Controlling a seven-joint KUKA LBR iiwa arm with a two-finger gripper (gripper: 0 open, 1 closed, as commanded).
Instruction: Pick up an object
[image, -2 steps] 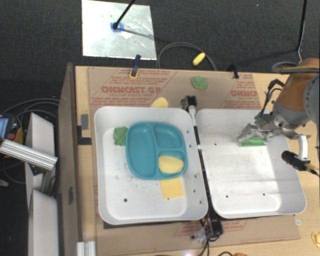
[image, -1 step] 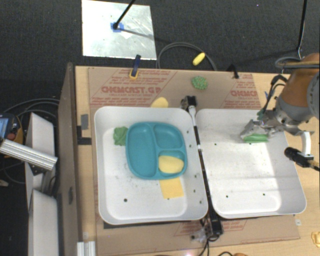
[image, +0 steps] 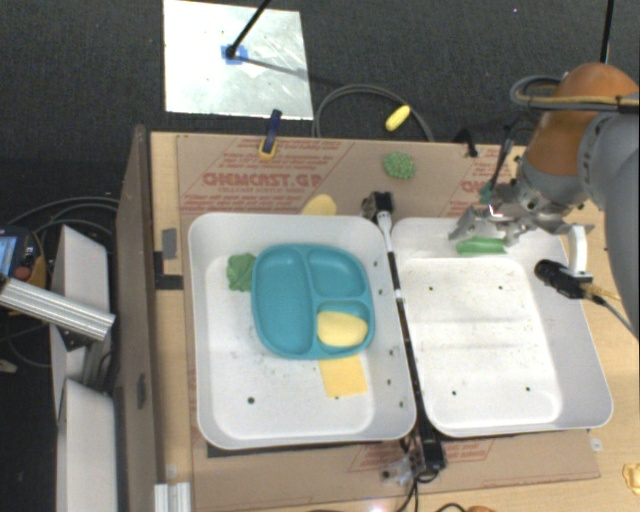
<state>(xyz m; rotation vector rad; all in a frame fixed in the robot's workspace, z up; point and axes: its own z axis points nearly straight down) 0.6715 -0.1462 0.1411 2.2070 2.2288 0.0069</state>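
Cardboard-covered worktop (image: 250, 180) on dark carpet, cables around, a shiny metal sheet (image: 237, 60) behind. Two white bins side by side. Left bin (image: 215, 400): teal divided plate (image: 290, 300) carrying a yellow lump (image: 342, 328), a yellow flat square (image: 345, 377) just below the plate, a green leafy piece (image: 241, 271) at the plate's left edge. Right bin (image: 500, 340): a green elongated object (image: 482, 245) at the far rim. End effector (image: 497, 217) directly above that green object, close to touching; finger spread impossible to tell, grasp unconfirmed.
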